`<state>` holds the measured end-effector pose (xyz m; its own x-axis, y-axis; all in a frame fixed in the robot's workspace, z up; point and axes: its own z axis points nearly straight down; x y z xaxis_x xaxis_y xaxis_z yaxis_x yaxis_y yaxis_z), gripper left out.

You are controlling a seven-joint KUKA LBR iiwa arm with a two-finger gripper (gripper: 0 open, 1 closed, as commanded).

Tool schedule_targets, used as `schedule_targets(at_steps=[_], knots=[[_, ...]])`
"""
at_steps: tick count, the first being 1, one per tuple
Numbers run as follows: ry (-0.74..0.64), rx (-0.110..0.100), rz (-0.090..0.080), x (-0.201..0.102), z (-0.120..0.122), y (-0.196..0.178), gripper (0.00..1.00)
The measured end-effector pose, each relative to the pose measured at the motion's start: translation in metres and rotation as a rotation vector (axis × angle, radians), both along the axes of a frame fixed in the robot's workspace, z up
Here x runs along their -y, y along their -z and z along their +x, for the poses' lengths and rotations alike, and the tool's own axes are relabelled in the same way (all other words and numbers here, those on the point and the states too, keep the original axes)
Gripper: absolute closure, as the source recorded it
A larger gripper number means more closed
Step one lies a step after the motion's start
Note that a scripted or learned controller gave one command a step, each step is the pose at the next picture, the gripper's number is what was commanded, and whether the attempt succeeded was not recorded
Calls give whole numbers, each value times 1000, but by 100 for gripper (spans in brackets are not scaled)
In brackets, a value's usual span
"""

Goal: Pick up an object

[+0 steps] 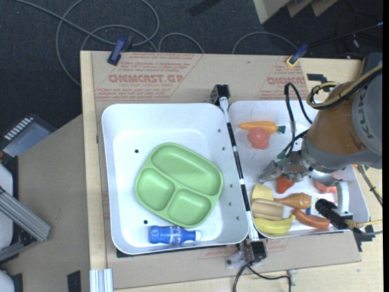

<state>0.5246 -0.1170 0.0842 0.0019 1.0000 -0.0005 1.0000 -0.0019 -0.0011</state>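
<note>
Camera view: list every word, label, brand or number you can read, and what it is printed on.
"CHEMCAST GP", red, partly faint: on the brown protective sheet behind the left bin.
The same red print repeats behind the right bin; too blurred to read fully.
Blue bottle label: too small to read.
Grey device at the left edge: markings unreadable.
</note>
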Motion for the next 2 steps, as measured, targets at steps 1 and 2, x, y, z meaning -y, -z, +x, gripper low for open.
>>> schedule_targets(at_steps=[1,2], knots=[[0,2,0,-1,1,-10,100],[-4,4,2,-62,54,-102,100]])
